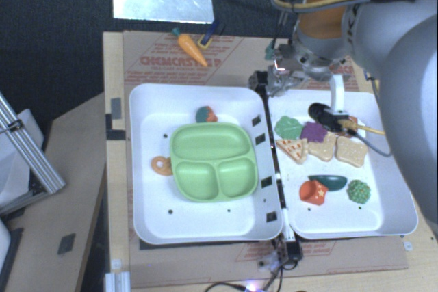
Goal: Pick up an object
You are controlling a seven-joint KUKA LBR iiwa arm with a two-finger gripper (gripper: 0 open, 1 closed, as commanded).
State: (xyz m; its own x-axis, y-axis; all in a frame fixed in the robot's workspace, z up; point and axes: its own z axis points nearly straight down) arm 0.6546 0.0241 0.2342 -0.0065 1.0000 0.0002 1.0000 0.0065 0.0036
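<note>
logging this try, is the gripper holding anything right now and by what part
It cannot be told: the gripper sits at the far edge of the right bin, above the toy food, and nothing is visible between its fingers.

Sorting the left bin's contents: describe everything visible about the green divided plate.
The green divided plate is pale green, plastic-looking, a rounded square with three compartments: one long one at the back, two smaller ones in front. It lies flat, upright, slightly rotated, in the middle of the left white bin. Its compartments look bare. A small orange ring sits beside its left edge.
</note>
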